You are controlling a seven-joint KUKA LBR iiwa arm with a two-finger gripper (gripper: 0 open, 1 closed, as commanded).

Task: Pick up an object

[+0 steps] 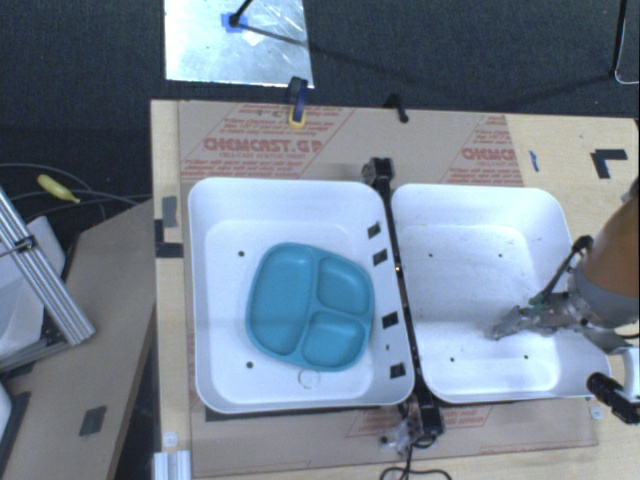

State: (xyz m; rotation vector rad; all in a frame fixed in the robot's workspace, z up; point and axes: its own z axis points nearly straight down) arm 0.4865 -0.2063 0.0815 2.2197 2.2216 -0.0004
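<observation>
A light blue divided plate with three compartments lies flat in the middle of the left bin. My gripper reaches in from the right and hangs low over the floor of the right bin, near its front right part. It points left, toward the bin's middle. Nothing shows at its tip, and it is well apart from the plate, with the divider between the bins in between.
A black clip strip runs along the seam between the two bins. A faint clear round shape lies just in front of the plate. The bins rest on a cardboard sheet.
</observation>
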